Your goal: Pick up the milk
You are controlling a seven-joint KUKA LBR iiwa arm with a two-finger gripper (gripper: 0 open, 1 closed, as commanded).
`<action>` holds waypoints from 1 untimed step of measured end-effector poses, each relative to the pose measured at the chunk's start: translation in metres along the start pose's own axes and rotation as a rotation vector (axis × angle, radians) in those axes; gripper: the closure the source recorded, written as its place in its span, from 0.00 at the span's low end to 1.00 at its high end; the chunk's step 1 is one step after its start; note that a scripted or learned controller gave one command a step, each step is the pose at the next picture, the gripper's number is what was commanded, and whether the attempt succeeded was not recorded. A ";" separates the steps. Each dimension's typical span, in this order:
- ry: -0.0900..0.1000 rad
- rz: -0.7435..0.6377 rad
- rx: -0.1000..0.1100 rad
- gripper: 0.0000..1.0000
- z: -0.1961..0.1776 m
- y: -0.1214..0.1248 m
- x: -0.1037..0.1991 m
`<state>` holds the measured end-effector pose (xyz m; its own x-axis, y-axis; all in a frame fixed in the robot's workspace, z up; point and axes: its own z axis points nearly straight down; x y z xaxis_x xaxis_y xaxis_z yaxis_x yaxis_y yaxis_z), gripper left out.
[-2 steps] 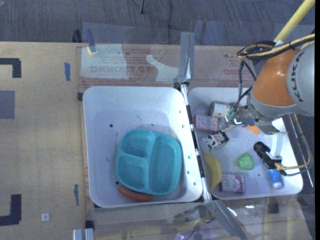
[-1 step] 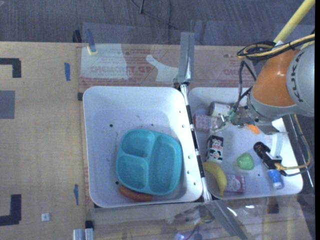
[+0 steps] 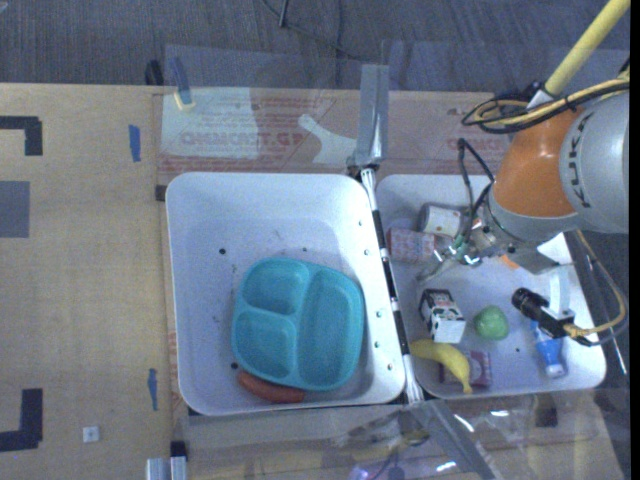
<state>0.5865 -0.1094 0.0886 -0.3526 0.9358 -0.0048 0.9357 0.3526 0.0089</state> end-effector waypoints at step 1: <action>0.007 0.532 0.045 0.00 0.004 0.069 -0.026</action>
<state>0.6598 -0.1092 0.0854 0.1708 0.9853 -0.0045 0.9847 -0.1709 -0.0348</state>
